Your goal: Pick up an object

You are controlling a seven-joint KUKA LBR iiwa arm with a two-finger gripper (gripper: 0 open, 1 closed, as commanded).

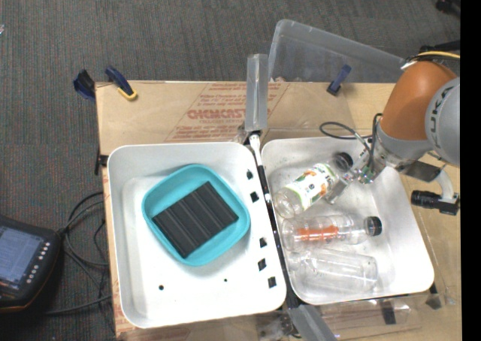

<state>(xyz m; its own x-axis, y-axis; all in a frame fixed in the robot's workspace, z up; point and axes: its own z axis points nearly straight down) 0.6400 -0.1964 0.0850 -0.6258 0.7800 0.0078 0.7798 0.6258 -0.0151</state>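
Three clear plastic bottles (325,230) fill the right bin (409,257); the gripper (340,184), spread beside the labelled one (307,185), should straddle it squarely.

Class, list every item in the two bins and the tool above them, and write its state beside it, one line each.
Teal tray: flat in the left bin, black ridged insert in it.
Labelled bottle: on its side, right bin.
Orange-label bottle: on its side, black cap on.
Clear bottle: on its side.
Tool: low by the labelled bottle's end; grip unclear.
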